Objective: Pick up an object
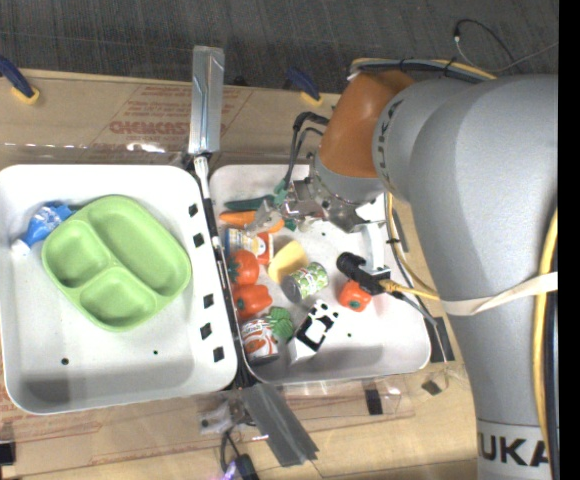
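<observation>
Camera view looks down at a slant on the grey arm (470, 218), the biggest thing in frame. It reaches in from the right edge, with its orange band (355, 133) near the upper middle. Below it the counter (70, 108) carries two shallow white bins. The left bin (10, 348) holds a green divided plate (120, 258), with a small blue item (42, 220) at its upper left. The right bin (395, 338) holds a cluster of small things along its left wall. These include two red tomato-like pieces (247, 268), a yellow wedge (288, 260), a green can (309, 281), a red-and-white can (260, 341), a black-and-white item (316, 326) and an orange-red piece (353, 296) further right.

The end effector (288, 206) sits low in the upper left part of the right bin. From this angle I cannot tell whether it is released or clenched, and nothing can be seen gripped in it.

The nearest candidate is an orange carrot-shaped piece (238, 218), just left of the end effector by the bin's left wall. I cannot tell whether the two touch.

My judgement is that this is the reach-and-grasp step, with no pick achieved yet. The next move calls for centring over one item, clear of the wall and its crowded neighbours, then closing and lifting straight up.
</observation>
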Robot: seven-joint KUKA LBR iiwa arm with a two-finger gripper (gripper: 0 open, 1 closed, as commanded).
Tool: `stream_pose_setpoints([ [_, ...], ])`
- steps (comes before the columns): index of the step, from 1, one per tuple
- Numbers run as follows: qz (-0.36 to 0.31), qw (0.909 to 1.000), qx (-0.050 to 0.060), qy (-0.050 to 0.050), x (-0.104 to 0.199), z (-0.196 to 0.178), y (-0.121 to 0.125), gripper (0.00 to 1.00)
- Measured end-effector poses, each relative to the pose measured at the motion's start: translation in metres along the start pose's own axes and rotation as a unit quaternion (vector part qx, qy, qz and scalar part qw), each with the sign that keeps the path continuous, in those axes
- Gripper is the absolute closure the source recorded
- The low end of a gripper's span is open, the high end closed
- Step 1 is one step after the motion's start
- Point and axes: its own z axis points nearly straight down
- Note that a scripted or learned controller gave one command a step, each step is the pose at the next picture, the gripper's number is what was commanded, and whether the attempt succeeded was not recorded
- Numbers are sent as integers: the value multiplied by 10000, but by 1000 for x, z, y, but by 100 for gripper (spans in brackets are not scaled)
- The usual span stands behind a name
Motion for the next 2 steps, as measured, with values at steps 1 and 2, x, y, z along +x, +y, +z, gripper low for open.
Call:
stream_pose_setpoints([
  [1, 191, 9998, 97, 32, -8, 3, 24, 0],
  [2, 173, 9998, 97, 25, -7, -6, 24, 100],
])
